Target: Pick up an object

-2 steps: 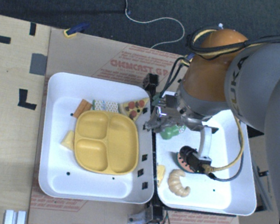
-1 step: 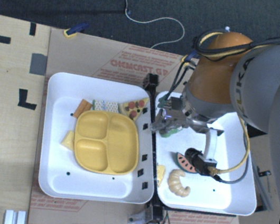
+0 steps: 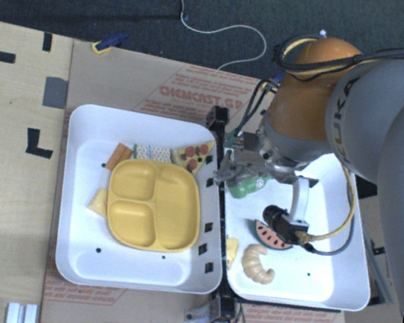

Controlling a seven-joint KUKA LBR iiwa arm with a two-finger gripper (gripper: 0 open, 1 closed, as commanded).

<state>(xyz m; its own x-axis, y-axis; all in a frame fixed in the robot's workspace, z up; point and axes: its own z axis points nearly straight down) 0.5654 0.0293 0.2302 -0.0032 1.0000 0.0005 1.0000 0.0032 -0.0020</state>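
The gripper (image 3: 242, 173) hangs at the centre of the frame, at the upper left corner of the right bin (image 3: 334, 292), just beside the divide between the two bins; a green object (image 3: 246, 188) sits right under it, touching or nearly touching, but whether the gripper is clenched on it or released cannot be told, since the wrist hides that part. Above the gripper the arm (image 3: 381, 111) fills the upper right of the frame, its orange band (image 3: 312, 83) directly over the wrist, with yellow and black cables looping round it. Below and right of the gripper, in the middle of the right bin, lies a watermelon slice (image 3: 272, 236), red with a dark rind, partly under a black fitting on the cable. Just below that, near the bin's lower edge, lies a croissant (image 3: 258, 263), and a small yellow piece (image 3: 230, 250) rests against the bin's left wall beside it. The left bin (image 3: 66, 249) holds a yellow tray (image 3: 154, 205) with three compartments, lying flat in its middle. Tucked at the tray's upper edge are an orange block (image 3: 118, 156), a patterned piece (image 3: 152, 153) and a pizza slice (image 3: 194, 155) toward the bin's upper right corner; a pale yellow wedge (image 3: 98, 200) peeks out at the tray's left. Both bins rest on brown cardboard (image 3: 161, 84) on the worktop (image 3: 1, 160). A white cord (image 3: 210, 27) curls across the dark floor at the top of the frame.
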